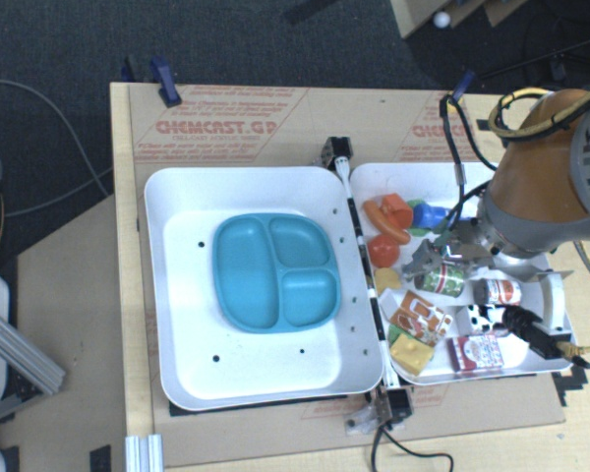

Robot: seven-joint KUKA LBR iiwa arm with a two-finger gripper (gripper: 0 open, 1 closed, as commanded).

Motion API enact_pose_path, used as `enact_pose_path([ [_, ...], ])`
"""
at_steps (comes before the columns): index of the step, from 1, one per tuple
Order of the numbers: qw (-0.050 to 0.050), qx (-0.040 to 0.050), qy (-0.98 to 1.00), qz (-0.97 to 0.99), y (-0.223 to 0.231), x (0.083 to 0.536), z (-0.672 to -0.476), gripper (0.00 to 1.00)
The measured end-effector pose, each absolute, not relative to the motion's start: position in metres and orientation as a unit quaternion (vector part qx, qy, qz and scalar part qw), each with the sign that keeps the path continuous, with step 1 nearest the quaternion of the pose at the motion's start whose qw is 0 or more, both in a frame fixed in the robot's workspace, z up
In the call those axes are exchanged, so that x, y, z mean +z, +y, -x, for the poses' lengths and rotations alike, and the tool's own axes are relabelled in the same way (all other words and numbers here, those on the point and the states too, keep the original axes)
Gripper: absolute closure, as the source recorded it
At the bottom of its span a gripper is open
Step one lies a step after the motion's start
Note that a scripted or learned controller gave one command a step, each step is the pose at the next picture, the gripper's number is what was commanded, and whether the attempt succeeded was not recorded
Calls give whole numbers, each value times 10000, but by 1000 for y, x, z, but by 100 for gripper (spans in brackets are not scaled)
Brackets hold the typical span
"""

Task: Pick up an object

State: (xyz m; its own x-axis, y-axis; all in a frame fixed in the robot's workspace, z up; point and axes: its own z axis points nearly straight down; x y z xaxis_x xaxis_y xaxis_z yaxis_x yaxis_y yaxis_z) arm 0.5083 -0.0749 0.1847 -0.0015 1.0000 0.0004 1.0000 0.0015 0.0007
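Note:
My gripper [435, 260] hangs low over the middle of the right bin [413, 177], on the grey arm with the orange band [541, 170] that comes in from the right. It is just above a green-labelled can [442, 282] lying on its side. To its left lie a red tomato-like piece [383, 252] and an orange piece [388, 211]. A small blue object [432, 214] sits behind it. I see nothing clearly held in the gripper.
The right bin also holds a red-and-white can [498, 291], an orange snack box [420, 318], a yellow wedge [411, 353], a red packet [479, 353] and a black-and-white toy [485, 318]. A blue divided plate [275, 271] lies in the left bin [177, 224].

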Motion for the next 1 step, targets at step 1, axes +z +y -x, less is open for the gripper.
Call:
enact_pose_path([
  [1,-2,4,7077,-7065,-7,223,-522,100],
])
